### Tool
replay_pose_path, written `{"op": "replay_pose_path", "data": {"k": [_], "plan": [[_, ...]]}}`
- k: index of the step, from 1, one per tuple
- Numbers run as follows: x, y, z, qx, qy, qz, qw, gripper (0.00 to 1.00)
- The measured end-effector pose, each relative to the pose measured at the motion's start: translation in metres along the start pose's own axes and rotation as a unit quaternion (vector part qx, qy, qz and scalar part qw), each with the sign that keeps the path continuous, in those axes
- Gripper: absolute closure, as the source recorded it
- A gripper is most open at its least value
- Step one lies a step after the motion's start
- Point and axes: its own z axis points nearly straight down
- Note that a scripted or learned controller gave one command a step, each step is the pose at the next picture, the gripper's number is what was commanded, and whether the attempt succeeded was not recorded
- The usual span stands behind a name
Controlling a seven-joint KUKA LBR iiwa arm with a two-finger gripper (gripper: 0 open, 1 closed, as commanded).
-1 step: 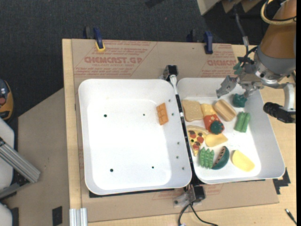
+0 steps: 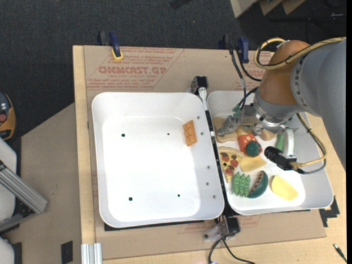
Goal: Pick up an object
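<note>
Fingers [image 2: 254,132] of mine hang low in the right bin [image 2: 316,198], tucked under my wrist, so I cannot tell how wide they stand or whether they have anything. Just below them lies the red toy [image 2: 246,142], the likeliest thing to take since it sits nearest, and I judge I am lined up over it for that reason. Touching the red toy on its lower right is a small green piece [image 2: 253,149]; crowding like that could spoil a grasp. Left of the red toy rests a tan piece [image 2: 225,126], below it a yellow wedge [image 2: 250,163], further below a yellow lemon [image 2: 284,187]. Far left of the red toy, alone in the left bin [image 2: 99,109], lies an orange block [image 2: 189,132].
</note>
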Motion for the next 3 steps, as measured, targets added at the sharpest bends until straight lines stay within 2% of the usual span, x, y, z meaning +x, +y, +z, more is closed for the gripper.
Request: {"op": "replay_pose_path", "data": {"k": [1,2,3], "plan": [[-0.004,0.005,-0.022,-0.008,-0.003,0.001,1.0000,1.00],[-0.063,-0.042,-0.012,-0.008,-0.002,0.004,1.0000,1.00],[0.013,-0.019,-0.111,-0.005,0.000,-0.003,1.0000,1.00]]}}
